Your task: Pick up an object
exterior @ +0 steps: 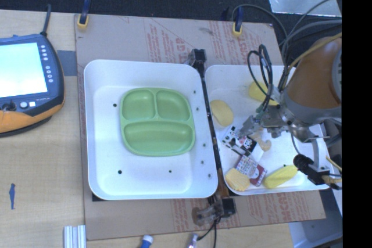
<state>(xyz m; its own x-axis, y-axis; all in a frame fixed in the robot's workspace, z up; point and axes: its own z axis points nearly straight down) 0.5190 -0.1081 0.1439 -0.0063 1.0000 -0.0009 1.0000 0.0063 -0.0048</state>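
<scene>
The right white bin holds several small items. A pale yellow oval piece lies near its left wall, and a yellow lump sits farther back, partly behind cables. A black, white and red packet lies mid-bin. Near the front are a red and white packet, a pale yellow wedge and a yellow banana-shaped piece. My gripper hangs low over the middle of this bin, just right of and above the black and white packet. A small beige piece lies under it.
The left white bin holds a green divided plate. A tablet-like pendant lies on the bench at far left. Black cables loop over the back of the right bin. Clamps sit at the bins' shared edge.
</scene>
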